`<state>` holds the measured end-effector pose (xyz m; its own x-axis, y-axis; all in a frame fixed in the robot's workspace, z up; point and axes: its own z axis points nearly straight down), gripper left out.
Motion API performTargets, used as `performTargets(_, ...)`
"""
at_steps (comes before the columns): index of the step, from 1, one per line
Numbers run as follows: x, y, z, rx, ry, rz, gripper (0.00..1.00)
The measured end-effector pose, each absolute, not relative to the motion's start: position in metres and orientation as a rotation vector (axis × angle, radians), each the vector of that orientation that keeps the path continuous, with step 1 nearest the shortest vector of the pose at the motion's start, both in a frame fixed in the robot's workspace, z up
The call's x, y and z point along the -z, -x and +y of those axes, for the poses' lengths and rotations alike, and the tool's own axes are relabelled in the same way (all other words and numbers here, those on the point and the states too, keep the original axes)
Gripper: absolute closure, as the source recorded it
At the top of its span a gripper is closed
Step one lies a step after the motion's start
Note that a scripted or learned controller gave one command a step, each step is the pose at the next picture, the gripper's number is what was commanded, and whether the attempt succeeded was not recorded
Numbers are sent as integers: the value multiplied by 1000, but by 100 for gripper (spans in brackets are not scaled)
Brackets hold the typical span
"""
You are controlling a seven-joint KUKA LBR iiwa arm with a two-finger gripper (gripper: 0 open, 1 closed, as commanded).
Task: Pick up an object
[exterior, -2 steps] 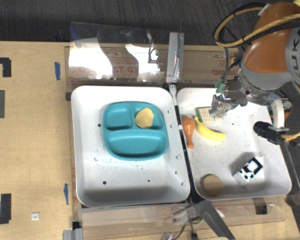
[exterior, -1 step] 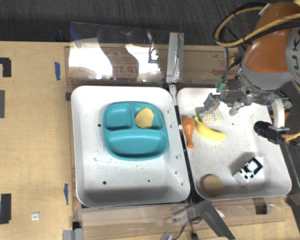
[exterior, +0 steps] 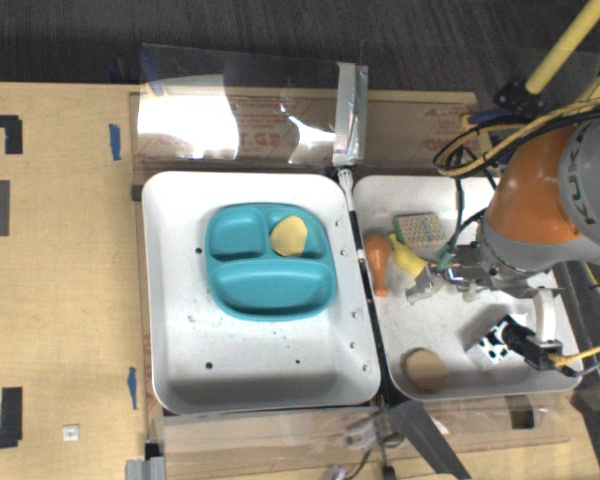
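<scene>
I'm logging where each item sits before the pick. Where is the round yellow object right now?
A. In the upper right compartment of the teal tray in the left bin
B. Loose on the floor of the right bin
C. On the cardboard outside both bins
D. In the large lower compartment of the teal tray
A: the round yellow object rests in the upper right compartment of the teal tray, which lies in the left bin.

Two bins sit side by side on the bench. The left bin (exterior: 170, 348) holds a divided tray (exterior: 270, 288) near its middle; a potato (exterior: 289, 235) lies in the tray's rear right compartment. In the right bin (exterior: 450, 343), a carrot (exterior: 378, 261) lies along the left wall, a sponge (exterior: 420, 230) behind it to the right, and a round block (exterior: 425, 369) at the front.
</scene>
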<state>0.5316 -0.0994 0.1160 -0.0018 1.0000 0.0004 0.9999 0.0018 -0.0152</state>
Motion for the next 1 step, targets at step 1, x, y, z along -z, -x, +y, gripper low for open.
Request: performTargets(1,-87,-596,-117,3,2172,-2273,0)
